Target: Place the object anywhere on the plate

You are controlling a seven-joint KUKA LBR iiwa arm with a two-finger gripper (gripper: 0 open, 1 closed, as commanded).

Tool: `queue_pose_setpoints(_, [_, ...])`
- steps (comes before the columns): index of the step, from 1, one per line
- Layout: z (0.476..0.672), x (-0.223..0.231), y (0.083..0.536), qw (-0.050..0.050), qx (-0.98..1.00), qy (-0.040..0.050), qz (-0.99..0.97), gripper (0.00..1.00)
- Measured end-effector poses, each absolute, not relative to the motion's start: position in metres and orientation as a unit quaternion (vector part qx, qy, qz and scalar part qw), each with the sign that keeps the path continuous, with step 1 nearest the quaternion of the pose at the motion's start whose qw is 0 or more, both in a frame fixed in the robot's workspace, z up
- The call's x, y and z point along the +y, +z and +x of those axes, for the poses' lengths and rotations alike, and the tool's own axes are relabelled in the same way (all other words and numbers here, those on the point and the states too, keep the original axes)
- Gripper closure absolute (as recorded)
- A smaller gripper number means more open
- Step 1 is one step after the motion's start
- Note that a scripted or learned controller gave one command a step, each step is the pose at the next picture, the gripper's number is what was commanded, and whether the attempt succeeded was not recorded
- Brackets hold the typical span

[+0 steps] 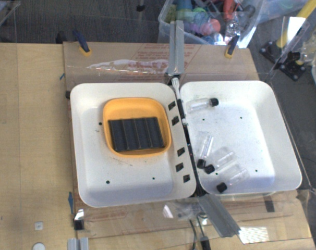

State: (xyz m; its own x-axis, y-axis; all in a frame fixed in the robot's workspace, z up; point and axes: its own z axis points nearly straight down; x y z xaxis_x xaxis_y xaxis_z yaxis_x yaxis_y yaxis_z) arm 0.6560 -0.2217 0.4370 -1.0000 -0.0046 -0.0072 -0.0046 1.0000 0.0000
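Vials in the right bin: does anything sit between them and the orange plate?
Yes. The raised bin walls run between the vials and the plate, and a dark ribbed block covers much of the plate.

Wooden bench [22, 139] carries brown cardboard sheet [121, 59]; left white bin [85, 186] and right white bin [283, 176] sit touching, side by side.

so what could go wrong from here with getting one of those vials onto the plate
The clear vials lie clustered near the right bin's divider edge, some touching, so a grasp may nudge neighbours or hit the wall. They are transparent and round, so they may be hard to locate and may roll. The orange plate already holds a ridged black block, leaving little bare surface.
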Motion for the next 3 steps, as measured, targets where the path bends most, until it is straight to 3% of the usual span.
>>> queue_pose_setpoints(1, [0.6684,-0.2213,0.4368,0.006,0.987,-0.0011,-0.160,1.00])
queue_pose_setpoints(3, [0.6683,-0.2214,0.4364,0.005,0.854,-0.0018,-0.520,1.00])
